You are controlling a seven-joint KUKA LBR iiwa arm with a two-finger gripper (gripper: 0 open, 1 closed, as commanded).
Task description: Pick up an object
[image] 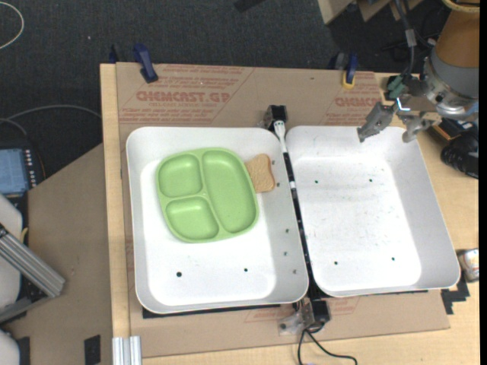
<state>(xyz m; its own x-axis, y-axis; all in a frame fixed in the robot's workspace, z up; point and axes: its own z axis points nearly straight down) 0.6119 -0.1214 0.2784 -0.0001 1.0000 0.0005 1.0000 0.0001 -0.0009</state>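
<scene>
Camera view shows us the gripper [392, 126] at two o'clock, hovering over the far rim of the right bin [426, 226]; its two fingers are spread apart with nothing between them; in the left bin [144, 226] we see a green divided plate [206, 195] near its middle; a tan slice of bread [262, 172] lies at the plate's two o'clock, touching its edge.

Dark carpet floor [61, 21] surrounds a cardboard-topped bench [190, 90]
</scene>
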